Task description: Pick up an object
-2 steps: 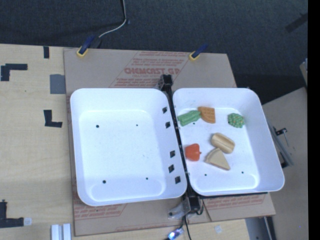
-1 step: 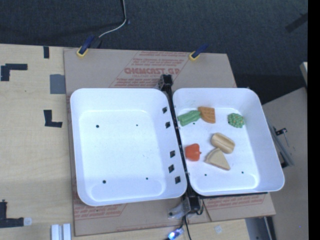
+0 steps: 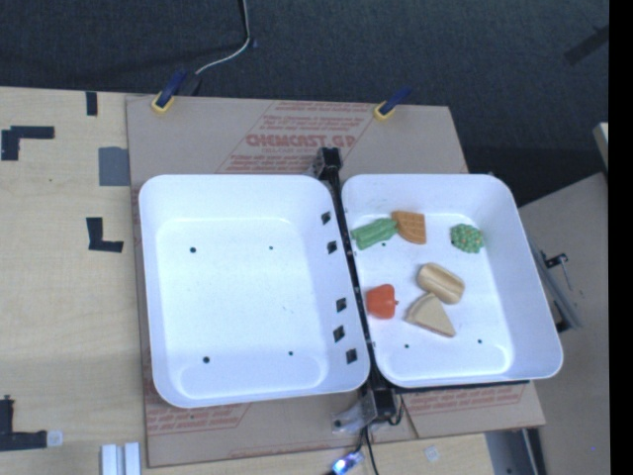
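Note:
The right bin (image 3: 495,201) holds several small toy foods. A green pod-shaped piece (image 3: 374,233) lies near the divider, with an orange wedge (image 3: 409,226) touching its right end. A green knobbly ball (image 3: 466,237) sits further right. Below them lie a tan bread-roll shape (image 3: 441,282), a tan wedge (image 3: 431,316) and a red-orange piece (image 3: 381,301) close to the divider.
The left bin (image 3: 158,265) stands beside the right one, joined along a black-clipped seam (image 3: 342,265). Both rest on a cardboard sheet (image 3: 287,137) held by clamps at the back. A cable (image 3: 237,28) trails over the dark floor behind.

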Tool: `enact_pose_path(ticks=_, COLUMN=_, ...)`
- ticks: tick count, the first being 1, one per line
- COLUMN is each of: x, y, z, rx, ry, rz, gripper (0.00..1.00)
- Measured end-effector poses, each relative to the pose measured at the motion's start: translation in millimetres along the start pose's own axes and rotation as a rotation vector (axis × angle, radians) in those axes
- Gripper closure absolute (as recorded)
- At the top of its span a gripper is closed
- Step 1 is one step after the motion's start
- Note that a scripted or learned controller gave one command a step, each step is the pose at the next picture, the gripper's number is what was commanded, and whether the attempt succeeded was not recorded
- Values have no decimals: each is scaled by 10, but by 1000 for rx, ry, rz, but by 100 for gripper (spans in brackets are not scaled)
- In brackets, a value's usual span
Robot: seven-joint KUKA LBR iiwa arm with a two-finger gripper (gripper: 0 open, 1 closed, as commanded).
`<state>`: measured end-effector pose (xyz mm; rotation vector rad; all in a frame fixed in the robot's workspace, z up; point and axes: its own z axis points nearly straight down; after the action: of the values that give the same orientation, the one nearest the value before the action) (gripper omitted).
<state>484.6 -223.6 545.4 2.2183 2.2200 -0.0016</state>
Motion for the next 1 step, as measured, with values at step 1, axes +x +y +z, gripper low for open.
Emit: enact_pose_path(ticks=1, x=19, y=531, z=1338, rx=14, ry=7, rz=-2, gripper=100)
